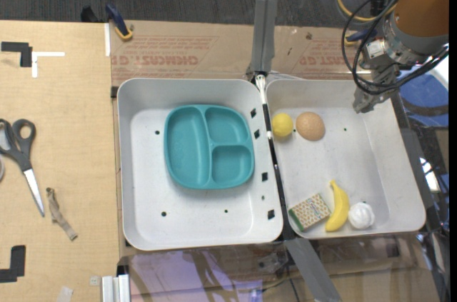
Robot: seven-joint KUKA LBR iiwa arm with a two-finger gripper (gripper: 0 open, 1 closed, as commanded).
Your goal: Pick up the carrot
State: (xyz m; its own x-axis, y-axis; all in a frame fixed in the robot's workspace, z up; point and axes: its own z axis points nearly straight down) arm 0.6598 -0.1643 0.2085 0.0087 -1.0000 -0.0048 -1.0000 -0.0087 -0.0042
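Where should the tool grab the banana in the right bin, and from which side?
Grip the banana across its far half, coming straight down. It lies flat on the bin floor. The snack packet and white ball crowd its near end, while the far half has bare floor on both sides.

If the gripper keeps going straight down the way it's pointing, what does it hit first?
Most likely the bare floor of the right bin, near its back right corner. The gripper points down there, and the egg and lemon lie well to the side. Depth is hard to judge from this slanted view.
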